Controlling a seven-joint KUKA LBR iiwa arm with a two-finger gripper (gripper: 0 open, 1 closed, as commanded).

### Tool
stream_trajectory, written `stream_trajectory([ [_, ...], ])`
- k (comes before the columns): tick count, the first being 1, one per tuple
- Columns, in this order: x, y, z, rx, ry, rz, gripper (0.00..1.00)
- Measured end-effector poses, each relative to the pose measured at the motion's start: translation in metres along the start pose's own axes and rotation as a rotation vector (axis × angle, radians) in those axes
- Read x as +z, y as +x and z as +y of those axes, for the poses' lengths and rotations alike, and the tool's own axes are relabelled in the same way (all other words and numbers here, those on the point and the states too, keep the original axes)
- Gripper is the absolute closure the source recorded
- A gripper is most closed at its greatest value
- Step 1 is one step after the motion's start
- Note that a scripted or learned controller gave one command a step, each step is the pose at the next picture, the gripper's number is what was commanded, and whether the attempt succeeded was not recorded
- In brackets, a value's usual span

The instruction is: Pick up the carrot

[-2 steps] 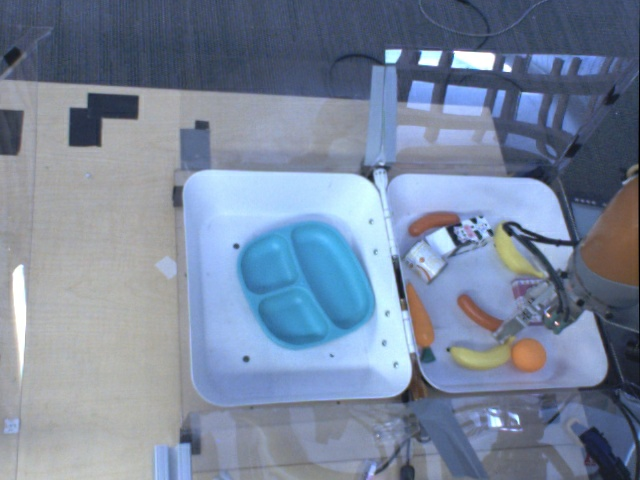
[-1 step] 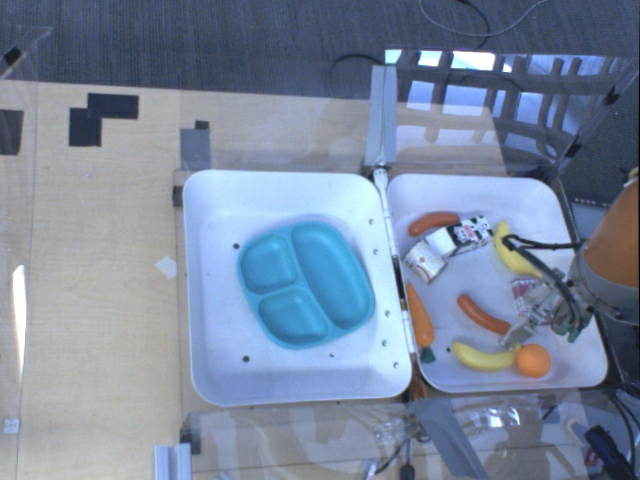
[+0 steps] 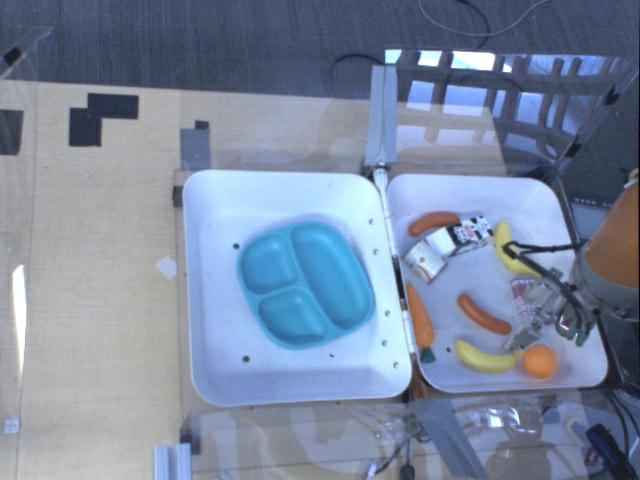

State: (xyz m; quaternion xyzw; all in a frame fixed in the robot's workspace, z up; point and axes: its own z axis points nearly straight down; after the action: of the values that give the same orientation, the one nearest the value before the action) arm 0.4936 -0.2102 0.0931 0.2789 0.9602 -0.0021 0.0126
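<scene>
The carrot [image 3: 419, 318] is orange with a green end. It lies along the left wall of the right bin [image 3: 560, 208], pointing toward the front. My gripper [image 3: 530, 330] hangs low over the right front part of that bin, well to the right of the carrot. It sits between a red sausage [image 3: 484, 314] and an orange [image 3: 540, 362], just above a yellow banana [image 3: 485, 358]. Nothing shows held in it.
The right bin also holds a second sausage [image 3: 433, 223], a white cup [image 3: 427, 259], a black-and-white item [image 3: 470, 233] and another banana [image 3: 508, 249]. A blue divided plate [image 3: 305, 283] lies in the left bin [image 3: 210, 268]. A metal divider [image 3: 395, 268] separates the bins.
</scene>
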Motion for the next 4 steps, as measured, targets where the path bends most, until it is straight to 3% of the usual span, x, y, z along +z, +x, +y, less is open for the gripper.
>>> stream_trajectory([
  [1, -0.0020, -0.0008, -0.0001, -0.271, 0.000, -0.002, 0.00],
  [4, 0.0017, 0.0017, 0.0056, -0.662, -0.007, 0.002, 0.00],
])
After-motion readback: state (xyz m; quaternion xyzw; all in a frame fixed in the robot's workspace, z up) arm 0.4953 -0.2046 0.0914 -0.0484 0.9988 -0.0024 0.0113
